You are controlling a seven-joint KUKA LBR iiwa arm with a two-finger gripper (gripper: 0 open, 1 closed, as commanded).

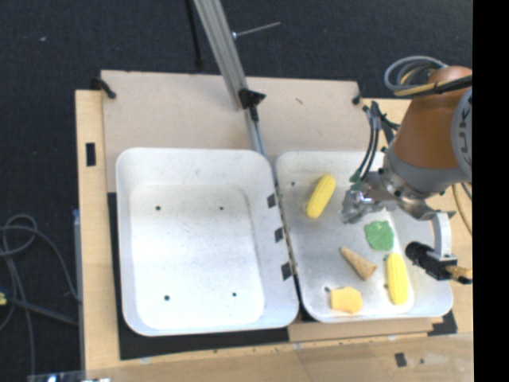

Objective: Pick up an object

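Two shallow white plastic bins: a left one [143, 213] and a right one [306, 297]. Two yellow corn cobs [320, 196] [397, 278], one green leafy piece [379, 235], one tan cone [358, 262], one yellow-orange chunk [346, 300].

Slanted metal rail [224, 42] above the bins; grey cables [24, 241] on dark floor at left

The arm [429, 146] reaches in from the right side of the camera view, its grey body topped by a broad orange band above the wrist. The wrist bends downward and toward the left, with dark cables looping along its left flank. At its end the claw [355, 205] hangs low and points down; its metal tip is small and blurred.
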